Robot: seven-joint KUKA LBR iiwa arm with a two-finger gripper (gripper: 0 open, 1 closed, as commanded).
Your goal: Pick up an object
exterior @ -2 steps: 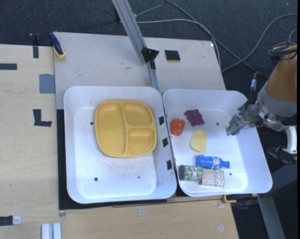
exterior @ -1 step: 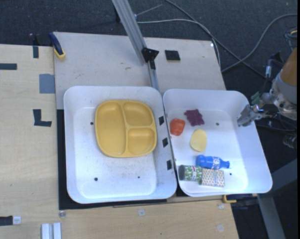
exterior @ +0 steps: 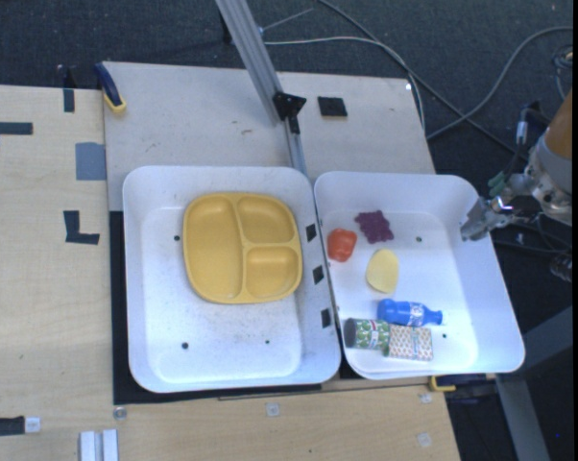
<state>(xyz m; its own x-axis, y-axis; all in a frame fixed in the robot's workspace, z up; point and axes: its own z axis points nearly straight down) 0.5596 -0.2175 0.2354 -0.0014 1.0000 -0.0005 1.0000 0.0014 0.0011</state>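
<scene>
Sideways blue bottle (exterior: 408,313), cap rightward

Glossy yellow plastic tray (exterior: 241,248); smooth white plastic bins (exterior: 155,353); shiny blue bottle (exterior: 409,312); matt wood-look bench (exterior: 30,257)

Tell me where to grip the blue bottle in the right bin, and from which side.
Grip the blue bottle across its body, coming from above. It lies on its side, long axis left-right, so close across its narrow width. The box lies close beside it; keep clear.

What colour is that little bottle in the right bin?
The bottle is blue with a white cap, seen in the camera view.
</scene>
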